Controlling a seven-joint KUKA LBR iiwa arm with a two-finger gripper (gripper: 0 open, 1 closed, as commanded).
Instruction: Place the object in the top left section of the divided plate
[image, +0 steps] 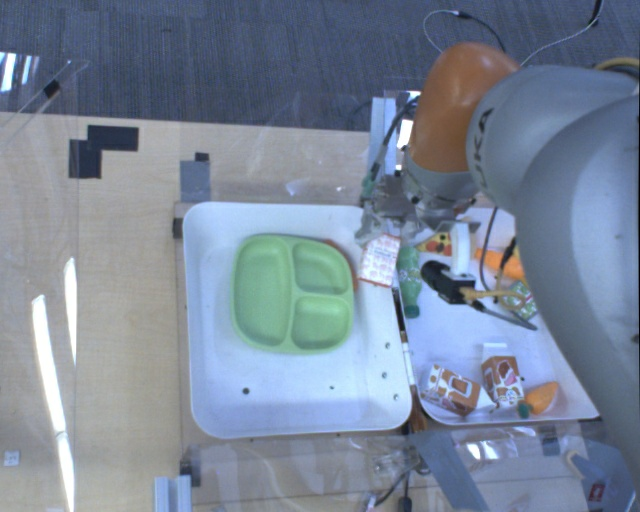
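Camera view: red-and-white checked packet (379, 262) hangs at the tool (385, 232), apparently pinched; green divided plate (292, 292) beside.

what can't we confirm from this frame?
- Tool: the wrist and arm cover its fingers, so its state and any grip on the red-and-white packet below it are unreadable.
- Right bin: the arm hides its far right part.
- Items in the right bin: too small and blurred to identify.
- Green divided plate: its upper right corner is partly covered by the packet.
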